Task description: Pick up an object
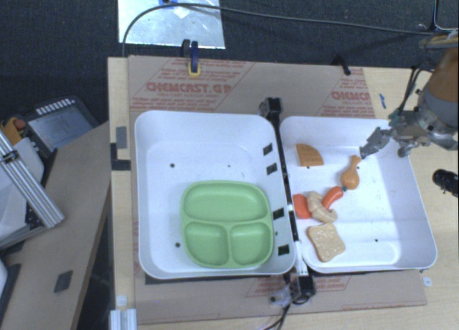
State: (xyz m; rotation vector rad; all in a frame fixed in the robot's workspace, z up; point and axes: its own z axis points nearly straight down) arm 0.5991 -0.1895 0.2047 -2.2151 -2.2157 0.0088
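The right bin (401, 206) holds several toy foods: an orange wedge (309, 154), a tan drumstick (351, 171), an orange-red sausage (333, 196), a red piece (300, 206), a beige lump (322, 209) and a slice of toast (326, 242). My gripper (386, 149) hangs over the bin's far right part, up and to the right of the drumstick. Its two fingers are spread open with nothing between them.
A green divided plate (227, 222) lies in the left bin (165, 149). A black clip (272, 106) sits at the divider's far end. Cables cross the dark floor behind the bench, and grey equipment (43, 135) stands at the left.
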